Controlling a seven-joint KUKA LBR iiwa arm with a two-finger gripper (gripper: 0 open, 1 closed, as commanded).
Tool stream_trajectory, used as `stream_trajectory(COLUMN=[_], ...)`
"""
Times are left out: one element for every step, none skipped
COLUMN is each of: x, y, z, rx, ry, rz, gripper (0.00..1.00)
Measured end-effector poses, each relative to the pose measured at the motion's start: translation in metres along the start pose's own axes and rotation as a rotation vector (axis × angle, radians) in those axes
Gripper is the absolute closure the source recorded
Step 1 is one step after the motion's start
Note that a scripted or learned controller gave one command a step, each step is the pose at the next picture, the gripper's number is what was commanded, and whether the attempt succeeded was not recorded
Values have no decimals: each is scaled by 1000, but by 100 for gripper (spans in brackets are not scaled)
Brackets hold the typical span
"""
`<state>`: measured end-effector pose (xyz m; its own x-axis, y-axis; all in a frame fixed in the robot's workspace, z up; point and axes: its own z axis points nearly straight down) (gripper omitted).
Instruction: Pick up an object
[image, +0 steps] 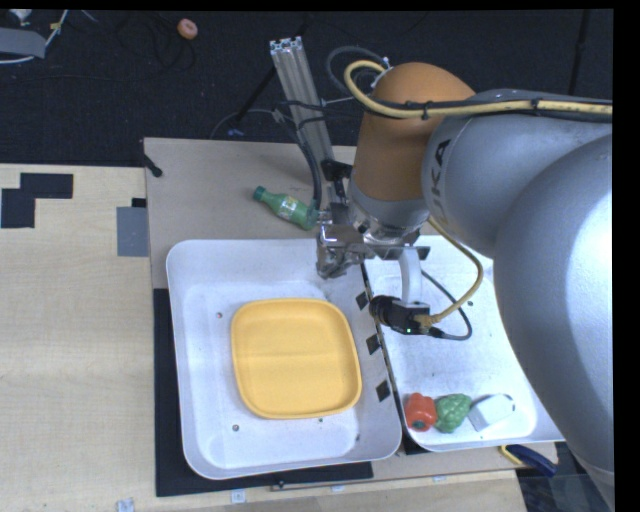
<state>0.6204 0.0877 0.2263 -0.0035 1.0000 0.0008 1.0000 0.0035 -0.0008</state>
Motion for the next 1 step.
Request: stream_trajectory(x=[-1], y=[0], z=[0], rx=[0], ry=[-1], rz=[2], gripper=[0])
